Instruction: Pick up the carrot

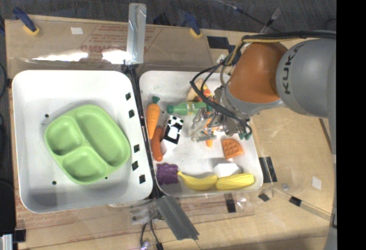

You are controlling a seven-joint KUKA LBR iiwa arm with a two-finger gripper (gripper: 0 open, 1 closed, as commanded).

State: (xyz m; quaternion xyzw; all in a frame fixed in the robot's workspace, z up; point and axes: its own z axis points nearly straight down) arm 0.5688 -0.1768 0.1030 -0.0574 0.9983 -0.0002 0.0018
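The arm's round orange and grey wrist covers much of the gripper [201,129] near the middle right of the frame, so I cannot tell if its fingers are apart or closed. The long, smooth orange carrot [153,120] lies along the left wall of the right bin [171,78], apart from the gripper. A bumpy purple bunch of grapes [167,173] and a curved yellow banana [197,181] lie lower down. A shiny green tray [87,143] with three sections sits in the left bin [34,86].
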